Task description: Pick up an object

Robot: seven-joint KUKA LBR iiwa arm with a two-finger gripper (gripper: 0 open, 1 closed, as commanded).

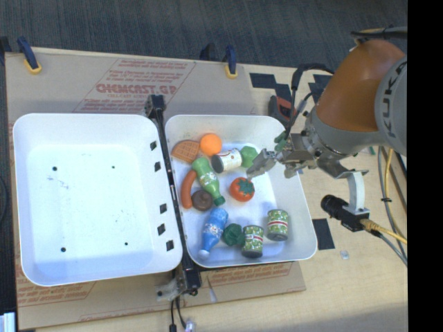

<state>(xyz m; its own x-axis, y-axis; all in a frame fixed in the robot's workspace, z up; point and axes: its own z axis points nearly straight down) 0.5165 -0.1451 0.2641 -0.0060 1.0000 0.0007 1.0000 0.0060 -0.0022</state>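
Gripper [262, 162] poss. touching tomato [241, 189].

The desk [228, 95] carries two white bins side by side: left bin [28, 137], right bin [304, 230].

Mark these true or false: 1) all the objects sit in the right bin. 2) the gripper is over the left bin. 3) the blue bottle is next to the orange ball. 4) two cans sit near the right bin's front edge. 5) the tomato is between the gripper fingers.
1) True. The objects are all in the right bin; the left bin holds none.
2) False. The gripper is over the right bin, near its right side.
3) False. The blue bottle lies near the front; the orange ball is at the back.
4) True. The two cans stand side by side there.
5) False. The tomato lies on the bin floor, in front of the gripper.
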